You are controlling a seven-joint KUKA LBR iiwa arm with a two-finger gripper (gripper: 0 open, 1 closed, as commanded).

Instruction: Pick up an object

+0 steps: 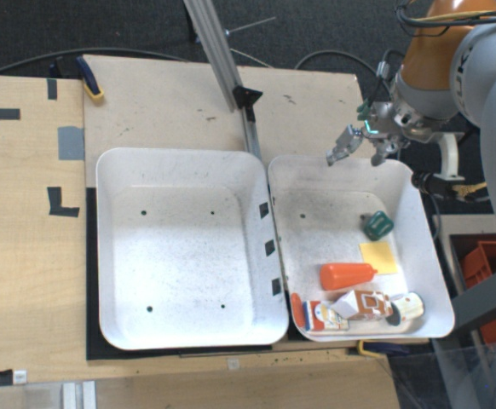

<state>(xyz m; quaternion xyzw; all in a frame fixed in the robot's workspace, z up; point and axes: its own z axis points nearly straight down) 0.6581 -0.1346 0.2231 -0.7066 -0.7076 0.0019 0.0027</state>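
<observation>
Occluded and cropped items

The arm is running off the right and top edges. The packaged items at the right bin's near wall are overlapping; their labels are reading too small to identify.

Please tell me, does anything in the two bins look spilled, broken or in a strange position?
Nothing stands out. The green block, yellow pad, orange object and printed packages lie loosely in the right bin, none visibly damaged or spilled. The gripper is above that bin's far rim.
</observation>
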